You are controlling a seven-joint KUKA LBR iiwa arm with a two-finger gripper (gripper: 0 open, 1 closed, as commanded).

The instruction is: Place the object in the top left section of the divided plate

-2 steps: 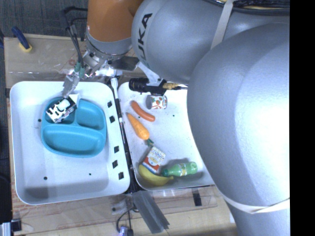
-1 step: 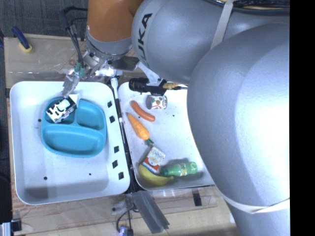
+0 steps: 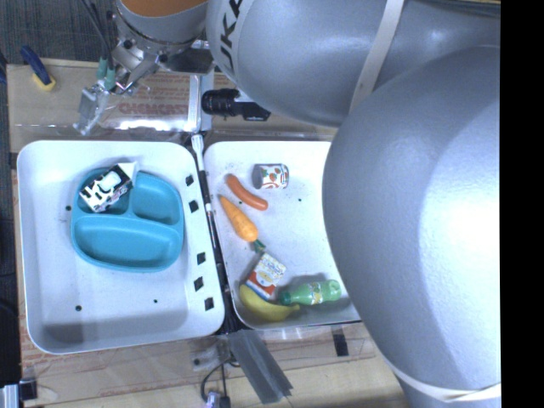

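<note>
A blue divided plate point(image 3: 136, 228) lies in the left bin point(image 3: 51, 313). A small white carton with black print point(image 3: 106, 189) rests in the plate's top left section, leaning over its rim. My gripper point(image 3: 92, 109) hangs past the left bin's far edge, above and behind the plate, well apart from the carton. Nothing shows between its fingers.
The right bin point(image 3: 314, 155) holds a small can point(image 3: 270, 176), a sausage point(image 3: 246, 192), a carrot point(image 3: 240, 218), a banana point(image 3: 263, 306), a green bottle point(image 3: 310, 293) and a small packet point(image 3: 269, 272). My large grey arm covers the right side. A blue tool point(image 3: 36, 66) lies at far left.
</note>
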